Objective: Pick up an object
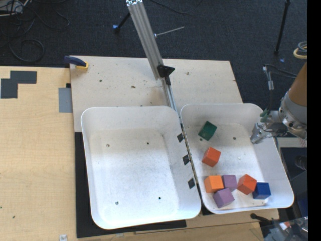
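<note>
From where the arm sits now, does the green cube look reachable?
Probably yes. The green cube sits alone in the right bin, apart from the other blocks, with bare floor between it and the end effector at the right rim.

A pale wooden bench (200, 79) bears two white bins (100, 134) side by side.

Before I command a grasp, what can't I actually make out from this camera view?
- Jaws of the two-finger gripper: small and blurred at the right white bin's rim; open or shut unclear.
- Grey arm: cut off by the right edge.
- Small blue cube: partly hidden behind the neighbouring red-orange cube.
</note>
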You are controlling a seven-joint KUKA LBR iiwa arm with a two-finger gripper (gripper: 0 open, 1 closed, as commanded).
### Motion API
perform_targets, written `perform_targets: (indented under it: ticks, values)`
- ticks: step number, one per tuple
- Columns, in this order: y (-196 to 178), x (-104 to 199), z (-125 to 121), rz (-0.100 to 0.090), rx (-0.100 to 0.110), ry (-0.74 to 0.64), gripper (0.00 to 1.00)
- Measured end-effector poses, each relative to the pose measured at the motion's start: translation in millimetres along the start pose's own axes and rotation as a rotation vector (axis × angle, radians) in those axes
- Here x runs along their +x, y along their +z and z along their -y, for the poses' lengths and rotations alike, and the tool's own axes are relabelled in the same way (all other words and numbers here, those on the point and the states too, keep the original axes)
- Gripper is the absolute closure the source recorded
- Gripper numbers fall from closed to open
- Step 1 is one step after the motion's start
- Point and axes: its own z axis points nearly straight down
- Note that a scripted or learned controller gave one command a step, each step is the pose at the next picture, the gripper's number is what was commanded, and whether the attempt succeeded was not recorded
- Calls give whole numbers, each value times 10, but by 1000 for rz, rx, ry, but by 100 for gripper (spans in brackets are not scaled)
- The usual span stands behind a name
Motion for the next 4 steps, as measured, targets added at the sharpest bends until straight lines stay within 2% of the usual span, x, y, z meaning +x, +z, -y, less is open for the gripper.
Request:
perform_targets:
  ticks: [1,2,4]
  values:
    - [-450,-11,-7,0,0,0,100]
    - [-461,581,89,-4,6,-3,100]
    - [-494,1536,360,-4,8,-2,100]
